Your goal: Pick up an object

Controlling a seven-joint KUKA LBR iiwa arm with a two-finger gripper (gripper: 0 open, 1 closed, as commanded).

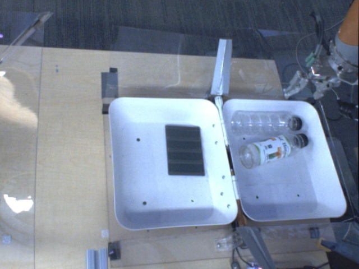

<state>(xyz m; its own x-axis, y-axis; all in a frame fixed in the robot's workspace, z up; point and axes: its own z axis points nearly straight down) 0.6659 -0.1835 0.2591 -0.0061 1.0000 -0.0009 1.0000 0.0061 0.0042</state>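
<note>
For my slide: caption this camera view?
Gripper above right white bin holding two clear plastic bottles; dark ridged rectangular block in left bin.

A pale wooden bench top (67,167) fills most of the view, with clear plastic sheeting (22,150) catching glare along its left side. Beyond its far edge lies dark grey carpeted floor (168,7), evenly and softly lit

The arm (346,38) is cut off by the right edge, above the right bin (331,172). The gripper (305,83), just beyond that bin's far rim, is small and blurred. The print on the labelled bottle (273,150) inside it is unreadable.
</note>
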